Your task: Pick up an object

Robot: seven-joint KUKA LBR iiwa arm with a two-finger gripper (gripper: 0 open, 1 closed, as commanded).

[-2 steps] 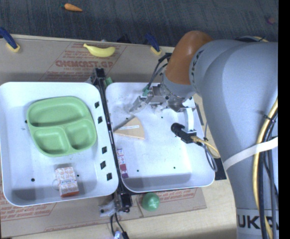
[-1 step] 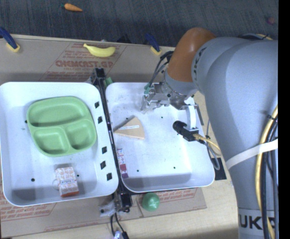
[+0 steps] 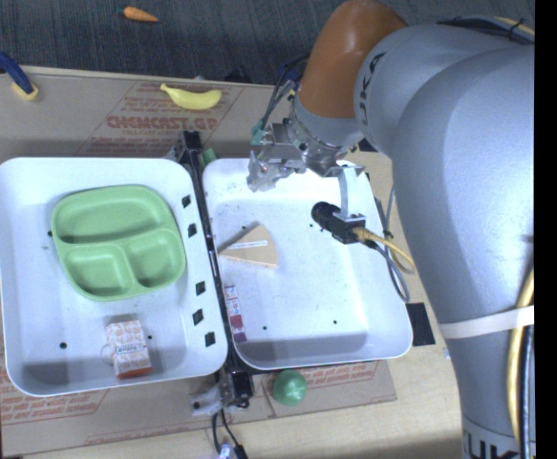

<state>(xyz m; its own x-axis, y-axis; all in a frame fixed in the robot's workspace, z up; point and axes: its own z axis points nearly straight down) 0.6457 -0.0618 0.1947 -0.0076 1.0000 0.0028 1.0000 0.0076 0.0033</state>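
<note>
The gripper (image 3: 264, 172) hangs over the far left corner of the right bin (image 3: 374, 338); whether it is parted or closed cannot be told from here. The nearest candidate, a tan wedge-shaped piece (image 3: 251, 249), lies flat just below it, toward the bin's near side, apart from the walls. Advised procedure: centre over the wedge, straddle its narrow width, descend vertically, then close.

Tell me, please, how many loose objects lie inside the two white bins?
3: a green divided plate and a small packet in the left bin; a tan wedge in the right bin. The arm may hide more.
</note>
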